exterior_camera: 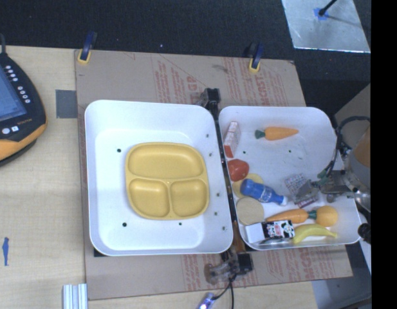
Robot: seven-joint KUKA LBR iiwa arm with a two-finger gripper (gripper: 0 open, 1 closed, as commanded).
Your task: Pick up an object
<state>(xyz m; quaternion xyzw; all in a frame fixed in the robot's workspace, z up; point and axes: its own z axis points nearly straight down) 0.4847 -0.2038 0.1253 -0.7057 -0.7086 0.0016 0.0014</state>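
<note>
Over at the right rim of the right-hand bin point(314, 113) sits the gripper point(314, 188), low down among the clutter, metal parts reaching in from the edge. Open or clenched? Can't tell from this angle; the tip blurs into a small grey crinkled thing beneath it, and nothing is plainly caught in it. So the pick is not done, by my reading. The arm is down at the pile and no more.

Just beside the gripper, toward the front of the bin, lies a second carrot point(293, 215) with a yellow ball-like piece at its right end, and below that a banana point(314, 235) along the front wall. Next to the banana sits a small black-and-white carton point(278, 230). Moving left, a blue bottle point(261, 191) lies on its side, a pale round disc point(248, 210) just below it, a red rounded piece point(237, 169) above it. Up the left wall rests a small pale packet point(231, 136) with red on it. Well apart, at the back, a carrot point(277, 132) lies alone, easy pickings.

Across the divide, the left bin point(101, 172) carries a yellow divided plate point(167, 179), flat and centred. On the table point(37, 224), far left, a control pendant point(11, 108) rests.

Still to do, I'd judge: close on one item, lift it clear of its neighbours.
</note>
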